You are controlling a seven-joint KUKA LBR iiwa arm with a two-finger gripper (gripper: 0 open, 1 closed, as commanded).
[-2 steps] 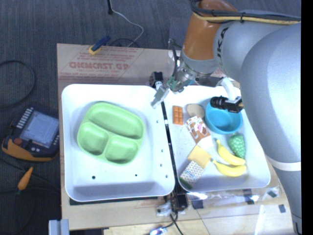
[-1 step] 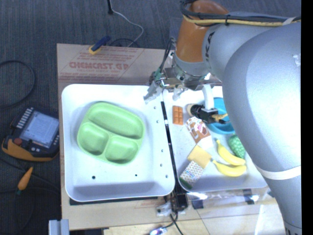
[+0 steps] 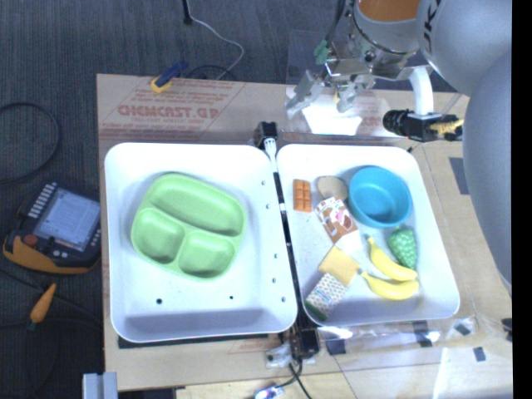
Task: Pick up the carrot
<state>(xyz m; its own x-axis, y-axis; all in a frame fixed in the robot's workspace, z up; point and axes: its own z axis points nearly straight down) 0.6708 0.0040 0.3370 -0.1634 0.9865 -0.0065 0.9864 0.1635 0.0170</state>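
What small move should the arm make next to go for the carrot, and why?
Probably slide the gripper toward the camera and slightly left, until it is over the small orange piece by the right bin's left wall. That piece looks like the likeliest carrot, and the gripper hangs beyond the bin's far rim, away from it.

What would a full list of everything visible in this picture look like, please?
Bins: two, white, side by side on the bench.
Divided plate: one, green, in left bin.
Bowl: one, blue, right bin's far side.
Bananas: two, yellow, right bin's near side.
Green fruit: one, beside the bananas.
Yellow wedge: one, mid right bin.
Orange bar: one, right bin's left edge.
Handheld controller: one, on the floor, left.
Arm: one, grey, orange band.
Gripper: one, above the bench beyond the right bin.
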